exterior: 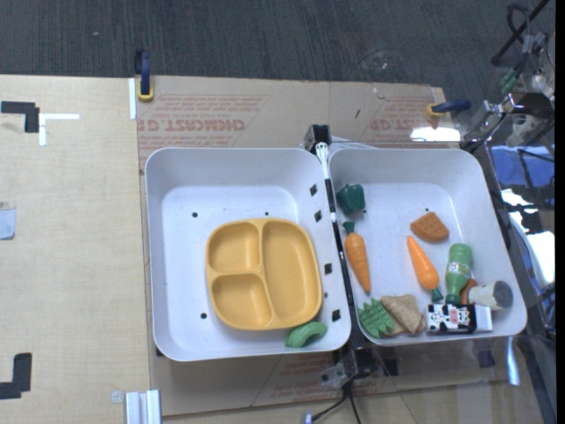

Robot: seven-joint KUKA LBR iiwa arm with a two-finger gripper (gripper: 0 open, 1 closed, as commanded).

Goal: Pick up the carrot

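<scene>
Two orange carrots lie in the right bin (397, 168). One carrot (357, 261), with a small green top, runs along the bin's left wall. The other carrot (422, 263) lies slanted near the middle of the bin, just left of a green bottle (458, 272). Neither carrot touches the other, and nothing lies on top of them.
The right bin also holds a dark green pepper (351, 199), an orange-brown wedge (429, 228), a leafy green piece (378, 319), a bread slice (404, 312), a black-and-white carton (459, 318) and a grey cylinder (500, 294). In the left bin (177, 201) are a yellow divided plate (263, 272) and a green curved piece (305, 334).
</scene>
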